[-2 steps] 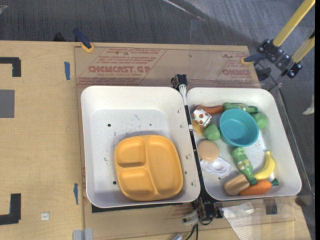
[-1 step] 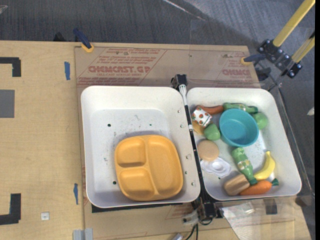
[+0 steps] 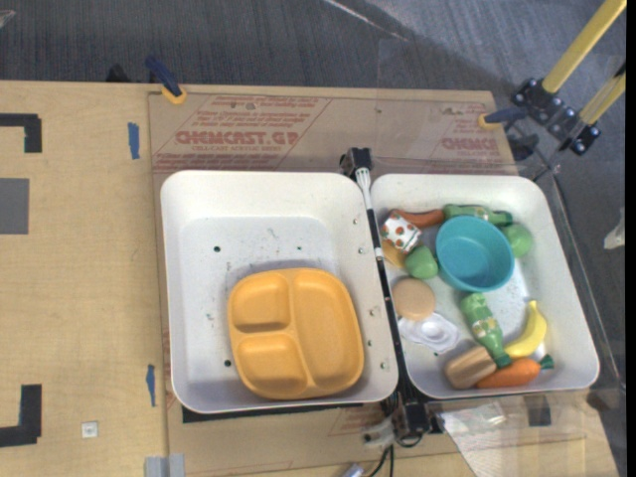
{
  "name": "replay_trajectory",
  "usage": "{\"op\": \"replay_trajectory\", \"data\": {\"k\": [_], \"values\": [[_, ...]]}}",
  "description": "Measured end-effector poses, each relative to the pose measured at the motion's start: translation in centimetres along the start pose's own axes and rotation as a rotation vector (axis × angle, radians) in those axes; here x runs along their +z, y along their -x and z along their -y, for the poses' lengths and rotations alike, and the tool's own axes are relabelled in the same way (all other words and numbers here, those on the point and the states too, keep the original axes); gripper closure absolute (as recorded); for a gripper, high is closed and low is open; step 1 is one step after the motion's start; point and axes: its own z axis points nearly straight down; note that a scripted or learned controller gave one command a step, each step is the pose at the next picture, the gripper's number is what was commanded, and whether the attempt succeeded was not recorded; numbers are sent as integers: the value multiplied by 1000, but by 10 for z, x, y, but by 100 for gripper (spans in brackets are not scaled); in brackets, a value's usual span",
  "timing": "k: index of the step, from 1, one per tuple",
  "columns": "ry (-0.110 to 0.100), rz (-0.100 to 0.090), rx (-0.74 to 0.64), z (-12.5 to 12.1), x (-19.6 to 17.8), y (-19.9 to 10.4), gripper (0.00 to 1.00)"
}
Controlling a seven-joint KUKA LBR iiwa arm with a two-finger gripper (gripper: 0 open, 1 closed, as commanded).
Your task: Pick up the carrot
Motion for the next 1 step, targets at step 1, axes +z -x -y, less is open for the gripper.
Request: {"op": "replay_trajectory", "data": {"k": [1], "values": [[0,0,-245,-14,1,-6,0]]}}
